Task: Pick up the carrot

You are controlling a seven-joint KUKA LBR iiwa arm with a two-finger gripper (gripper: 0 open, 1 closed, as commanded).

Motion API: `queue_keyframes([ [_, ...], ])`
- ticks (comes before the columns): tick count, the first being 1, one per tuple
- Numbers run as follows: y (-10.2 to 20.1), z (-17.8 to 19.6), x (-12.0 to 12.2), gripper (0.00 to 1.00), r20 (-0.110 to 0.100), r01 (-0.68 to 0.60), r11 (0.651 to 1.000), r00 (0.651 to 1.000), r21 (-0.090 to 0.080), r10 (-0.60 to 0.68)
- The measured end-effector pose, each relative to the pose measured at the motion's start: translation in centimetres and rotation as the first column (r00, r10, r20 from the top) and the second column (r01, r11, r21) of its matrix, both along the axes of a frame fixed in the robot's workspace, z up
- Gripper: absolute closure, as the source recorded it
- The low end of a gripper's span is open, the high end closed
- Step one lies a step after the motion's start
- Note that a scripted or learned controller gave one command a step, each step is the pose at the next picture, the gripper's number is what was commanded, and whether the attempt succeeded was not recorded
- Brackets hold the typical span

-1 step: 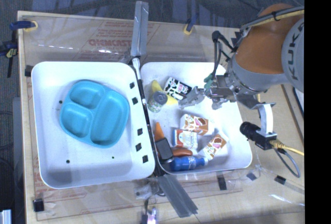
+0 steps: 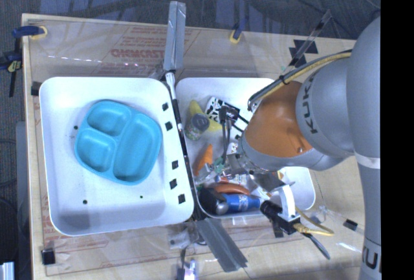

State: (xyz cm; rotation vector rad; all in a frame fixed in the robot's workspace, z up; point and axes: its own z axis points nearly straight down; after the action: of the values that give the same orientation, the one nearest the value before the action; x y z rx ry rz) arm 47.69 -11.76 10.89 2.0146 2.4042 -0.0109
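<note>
Claw (image 2: 228,157) grip state unclear | beside carrot (image 2: 205,156) | right bin (image 2: 309,189)

Grey KUKA arm (image 2: 336,110), orange wrist band (image 2: 278,127), black cables (image 2: 284,81) alongside.

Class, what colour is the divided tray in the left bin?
Light blue tray, seen clearly in the camera view.

Carrot (image 2: 205,156) lies in right bin (image 2: 194,88), near divider. End effector (image 2: 224,167) low just beside it. Blue tray (image 2: 118,141) in left bin (image 2: 58,201).
</note>
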Motion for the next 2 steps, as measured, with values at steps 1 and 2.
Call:
queue_keyframes([
  [1,0.2,0.94,0.1,1.0,0.0,-0.008,1.0,1.0,0.003,0.008],
  [2,0.08,0.98,0.11,0.0,0.001,-0.007,1.0,1.0,0.0,0.007],
])
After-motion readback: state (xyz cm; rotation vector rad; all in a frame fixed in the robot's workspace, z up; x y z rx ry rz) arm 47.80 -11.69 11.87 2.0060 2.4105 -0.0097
